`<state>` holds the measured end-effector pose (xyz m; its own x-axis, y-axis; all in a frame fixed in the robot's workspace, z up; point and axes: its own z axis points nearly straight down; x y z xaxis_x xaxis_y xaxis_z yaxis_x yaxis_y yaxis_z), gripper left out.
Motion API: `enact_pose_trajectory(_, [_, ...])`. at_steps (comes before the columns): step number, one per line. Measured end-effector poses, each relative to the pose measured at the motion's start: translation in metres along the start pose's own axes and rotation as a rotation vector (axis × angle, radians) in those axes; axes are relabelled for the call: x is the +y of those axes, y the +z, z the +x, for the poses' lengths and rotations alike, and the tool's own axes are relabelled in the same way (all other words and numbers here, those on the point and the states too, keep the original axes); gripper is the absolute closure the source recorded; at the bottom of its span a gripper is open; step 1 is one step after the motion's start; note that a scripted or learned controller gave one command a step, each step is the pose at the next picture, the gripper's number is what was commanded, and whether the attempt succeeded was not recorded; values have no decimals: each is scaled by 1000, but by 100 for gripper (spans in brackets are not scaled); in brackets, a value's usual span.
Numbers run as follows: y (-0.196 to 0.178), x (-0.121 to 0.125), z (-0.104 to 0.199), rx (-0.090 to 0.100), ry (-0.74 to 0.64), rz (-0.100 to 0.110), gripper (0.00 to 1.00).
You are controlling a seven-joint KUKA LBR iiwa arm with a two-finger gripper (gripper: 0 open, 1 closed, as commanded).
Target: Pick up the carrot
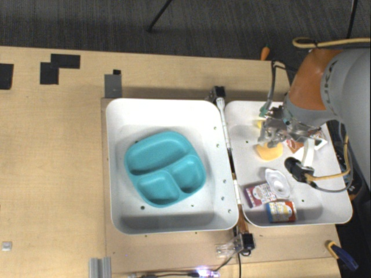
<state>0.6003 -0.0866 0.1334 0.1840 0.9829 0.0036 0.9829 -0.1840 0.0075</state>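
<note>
Camera view, looking down on two white bins side by side. Left bin (pixel 116 155): a teal three-part tray (pixel 165 168) lies tilted near its middle. Right bin (pixel 243 120): the arm (pixel 324 86), grey with an orange band, reaches in from the right, with the gripper (pixel 271 133) low over the bin's upper middle. Whether its fingers are spread or closed cannot be told, nor whether anything sits between them. A yellow-orange piece (pixel 268 150) lies just below the gripper, touching or nearly so; it cannot be told whether this is the carrot. Nearer the bin's front edge lie a white cup (pixel 277 182), a purple packet (pixel 257 194) and a small can (pixel 281 211), close together.
</note>
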Motion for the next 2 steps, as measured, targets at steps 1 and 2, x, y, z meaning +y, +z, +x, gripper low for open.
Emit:
enact_pose_trajectory(1, [41,10,-8,-1,207,-11,0])
enact_pose_trajectory(2, [29,12,-5,-1,196,-15,100])
